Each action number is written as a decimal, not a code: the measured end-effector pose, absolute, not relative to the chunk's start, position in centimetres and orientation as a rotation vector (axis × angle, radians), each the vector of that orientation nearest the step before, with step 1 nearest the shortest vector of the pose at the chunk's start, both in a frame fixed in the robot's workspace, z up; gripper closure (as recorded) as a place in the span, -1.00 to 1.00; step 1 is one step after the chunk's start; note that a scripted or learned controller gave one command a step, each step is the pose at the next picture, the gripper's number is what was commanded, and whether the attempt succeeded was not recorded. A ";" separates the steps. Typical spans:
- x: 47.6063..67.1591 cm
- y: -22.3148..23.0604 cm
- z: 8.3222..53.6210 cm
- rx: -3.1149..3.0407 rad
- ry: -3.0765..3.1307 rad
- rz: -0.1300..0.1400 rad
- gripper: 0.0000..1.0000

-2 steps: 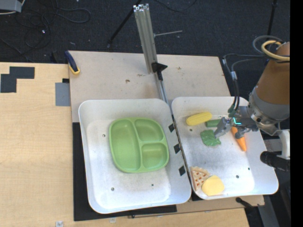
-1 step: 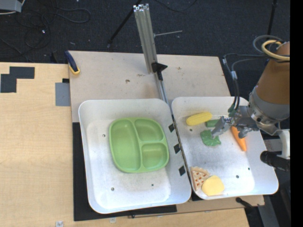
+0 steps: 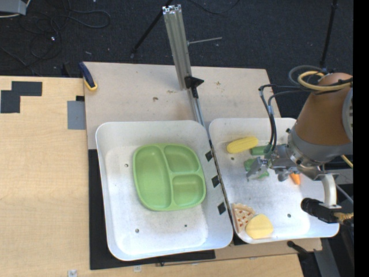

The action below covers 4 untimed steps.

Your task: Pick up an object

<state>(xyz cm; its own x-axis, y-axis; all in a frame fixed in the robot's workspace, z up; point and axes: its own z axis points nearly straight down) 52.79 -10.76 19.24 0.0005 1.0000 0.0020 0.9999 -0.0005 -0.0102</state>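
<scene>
In the right bin my gripper hovers low over a green toy near the bin's middle; whether it grips the toy I cannot tell. A yellow corn cob with a green end lies just behind it. A small orange piece peeks out under the wrist. At the bin's front sit a waffle-patterned piece and a yellow lump. A green divided plate lies in the left bin.
A metal post rises behind the bins, its foot at the gap between them. Black clips mark the shared wall. The arm's bulk covers the right bin's far right side.
</scene>
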 end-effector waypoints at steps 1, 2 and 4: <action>52.6 -10.5 12.8 -2.217 -2.215 0.008 -1.00; 52.7 -10.5 9.0 -2.220 -2.218 -0.001 -1.00; 53.3 -10.9 16.7 -2.223 -2.224 -0.003 1.00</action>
<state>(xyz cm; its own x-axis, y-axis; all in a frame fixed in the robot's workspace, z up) 53.26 -10.87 16.68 -0.0003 1.0000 -0.0006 1.0000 0.0003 0.0032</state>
